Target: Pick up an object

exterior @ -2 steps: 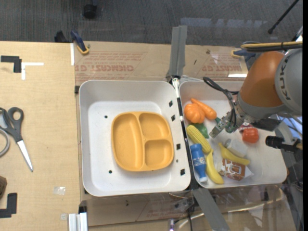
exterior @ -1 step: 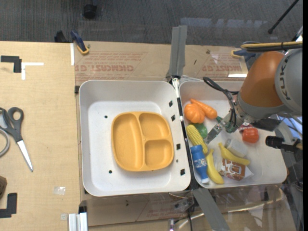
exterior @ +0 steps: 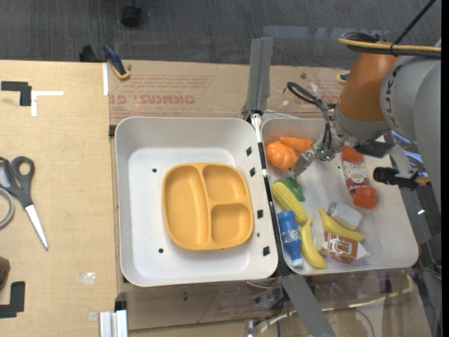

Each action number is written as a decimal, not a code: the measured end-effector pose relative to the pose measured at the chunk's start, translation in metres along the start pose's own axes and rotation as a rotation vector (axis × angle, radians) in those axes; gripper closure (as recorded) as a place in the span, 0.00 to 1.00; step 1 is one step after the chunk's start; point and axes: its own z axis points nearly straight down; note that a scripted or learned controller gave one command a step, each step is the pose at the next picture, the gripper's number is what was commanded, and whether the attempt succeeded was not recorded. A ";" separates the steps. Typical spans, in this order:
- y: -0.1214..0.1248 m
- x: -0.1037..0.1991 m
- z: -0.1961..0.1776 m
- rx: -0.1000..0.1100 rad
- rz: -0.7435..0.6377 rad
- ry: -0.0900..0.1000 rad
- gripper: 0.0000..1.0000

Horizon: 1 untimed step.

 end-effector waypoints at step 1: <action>-0.112 0.064 0.001 0.002 0.031 0.003 0.00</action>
